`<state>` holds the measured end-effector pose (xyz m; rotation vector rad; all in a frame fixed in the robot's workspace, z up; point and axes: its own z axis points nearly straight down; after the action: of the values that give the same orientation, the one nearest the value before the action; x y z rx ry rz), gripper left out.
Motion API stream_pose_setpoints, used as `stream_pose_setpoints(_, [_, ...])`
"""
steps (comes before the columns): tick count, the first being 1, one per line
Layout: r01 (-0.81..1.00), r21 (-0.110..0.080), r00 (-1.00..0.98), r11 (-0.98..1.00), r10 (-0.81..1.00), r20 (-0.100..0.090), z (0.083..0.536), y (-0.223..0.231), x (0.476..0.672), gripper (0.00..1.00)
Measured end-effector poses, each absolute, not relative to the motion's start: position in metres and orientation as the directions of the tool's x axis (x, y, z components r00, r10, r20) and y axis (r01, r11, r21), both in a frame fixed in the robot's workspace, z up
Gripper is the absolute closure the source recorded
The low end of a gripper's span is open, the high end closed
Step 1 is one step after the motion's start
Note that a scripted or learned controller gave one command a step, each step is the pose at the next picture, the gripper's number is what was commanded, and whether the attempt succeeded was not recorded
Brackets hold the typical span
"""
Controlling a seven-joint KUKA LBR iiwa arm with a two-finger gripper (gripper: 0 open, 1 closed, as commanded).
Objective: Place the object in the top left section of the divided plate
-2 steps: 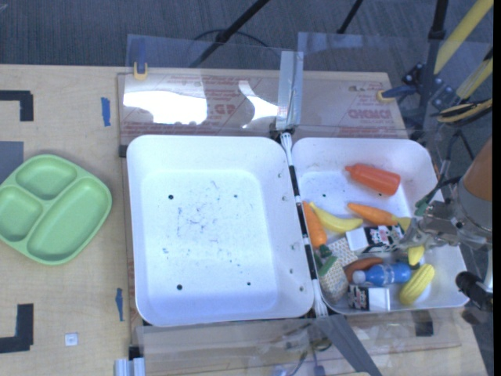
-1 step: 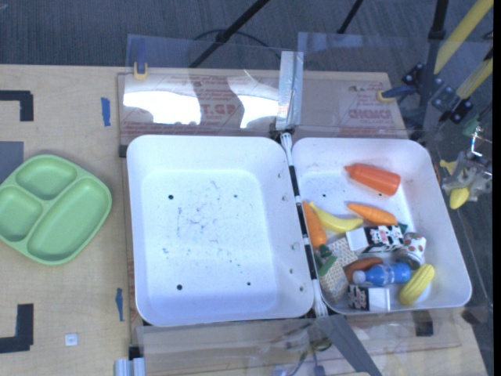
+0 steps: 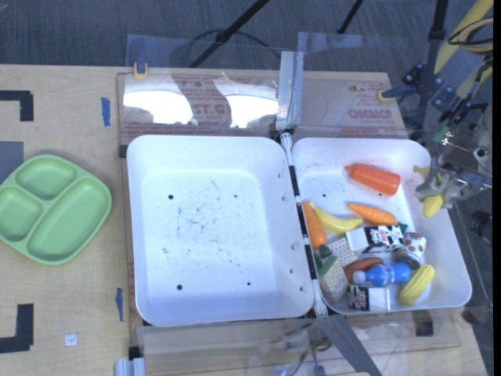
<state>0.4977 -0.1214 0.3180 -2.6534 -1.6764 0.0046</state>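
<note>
A robotics lab is showing here: a taped plywood bench (image 3: 63, 100) is carrying two white bins (image 3: 149, 163), with tripod legs (image 3: 250, 10) and cables (image 3: 470, 22) standing behind.

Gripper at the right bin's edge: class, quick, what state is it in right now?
Gripper: cannot be told from the camera view; a yellow piece sits right by it.

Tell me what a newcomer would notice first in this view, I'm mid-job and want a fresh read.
Probably the green divided plate lying alone on the wooden bench at far left, well apart from both bins. Next, the right bin, crowded with toy food: a large carrot near its top, a banana mid-bin, a blue bottle lower down. The gripper sits at that bin's right rim beside something yellow.
</note>
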Motion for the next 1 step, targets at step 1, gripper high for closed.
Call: stream_pose_setpoints(1, [0.700, -0.002, 0.714, -0.714, 0.700, -0.002, 0.3243, -0.1225, 0.4798, 1.00])
